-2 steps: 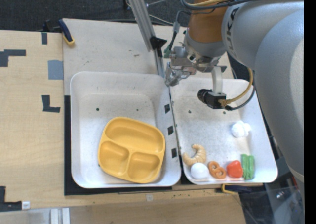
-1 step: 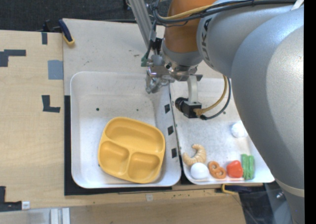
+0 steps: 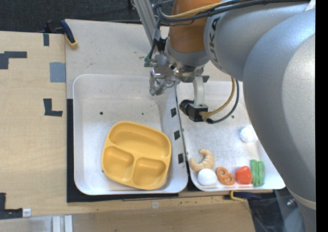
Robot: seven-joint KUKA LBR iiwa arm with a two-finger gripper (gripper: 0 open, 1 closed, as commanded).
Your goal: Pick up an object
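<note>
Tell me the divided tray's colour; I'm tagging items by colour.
Yellow: the divided tray shows best in the camera view, in the left bin.

Pale bench [image 3: 31, 123], two white bins [image 3: 87, 123], perhaps tape marks [image 3: 57, 72]

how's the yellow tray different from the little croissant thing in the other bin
The yellow tray is much larger than the croissant and lies alone in the left bin; the croissant sits in the right bin among other small items. The tray is bright yellow, flat and split into three compartments, while the croissant is pale tan, curved and ridged. Both rest on their bin floors, apart from the hand.
</note>
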